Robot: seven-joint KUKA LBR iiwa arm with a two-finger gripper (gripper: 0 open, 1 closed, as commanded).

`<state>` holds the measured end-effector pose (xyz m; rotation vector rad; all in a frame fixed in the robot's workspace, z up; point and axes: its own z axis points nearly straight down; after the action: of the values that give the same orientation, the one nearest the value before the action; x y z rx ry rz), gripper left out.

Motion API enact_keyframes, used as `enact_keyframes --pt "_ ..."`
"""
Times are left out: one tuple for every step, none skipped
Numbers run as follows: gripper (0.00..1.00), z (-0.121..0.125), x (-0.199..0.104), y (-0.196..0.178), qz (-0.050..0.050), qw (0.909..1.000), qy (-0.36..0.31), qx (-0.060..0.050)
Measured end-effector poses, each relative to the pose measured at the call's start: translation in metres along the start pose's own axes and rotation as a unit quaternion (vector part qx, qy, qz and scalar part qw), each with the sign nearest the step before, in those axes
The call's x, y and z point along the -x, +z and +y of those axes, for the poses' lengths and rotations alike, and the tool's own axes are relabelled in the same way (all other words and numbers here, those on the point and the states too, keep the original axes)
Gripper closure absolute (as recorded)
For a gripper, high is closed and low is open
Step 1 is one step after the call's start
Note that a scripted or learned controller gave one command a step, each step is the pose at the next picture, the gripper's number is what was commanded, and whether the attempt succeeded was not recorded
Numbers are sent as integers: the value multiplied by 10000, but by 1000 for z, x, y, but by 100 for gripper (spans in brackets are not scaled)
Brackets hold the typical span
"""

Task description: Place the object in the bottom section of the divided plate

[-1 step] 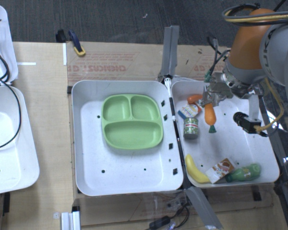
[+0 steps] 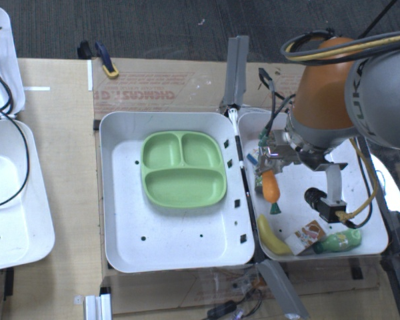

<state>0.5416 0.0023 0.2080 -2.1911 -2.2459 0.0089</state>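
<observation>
Arm: grey KUKA with orange band (image 2: 327, 89) reaching in from the right, wrist hanging over the upper left part of the right bin (image 2: 367, 179).
Gripper (image 2: 269, 167): low over the right bin's left side, close to the divider between the bins. Finger state cannot be told from this angle; cables and bracket crowd the view.
Carrot (image 2: 271, 189): orange toy carrot with green stem end pointing down-frame, directly below the gripper, touching or just under it; whether it is held cannot be told.
Divided plate (image 2: 184, 169): green, three sections, lying flat in the upper middle of the left bin (image 2: 120, 232). Two small sections at top, one wide section at bottom.
Banana (image 2: 272, 237): yellow, lower left corner of the right bin.
Small packet (image 2: 307, 236): just right of the banana.
Green bottle (image 2: 339, 241): lying on its side beside the packet, along the bin's lower edge.
Black tool on arm (image 2: 323, 204): hangs right of the carrot, apart from it.
</observation>
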Motion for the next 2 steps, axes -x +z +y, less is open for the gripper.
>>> enact_keyframes --pt "100 -15 -13 20 1 9962 -870 -2" --pt "100 -21 -80 8 -6 9993 -380 8"
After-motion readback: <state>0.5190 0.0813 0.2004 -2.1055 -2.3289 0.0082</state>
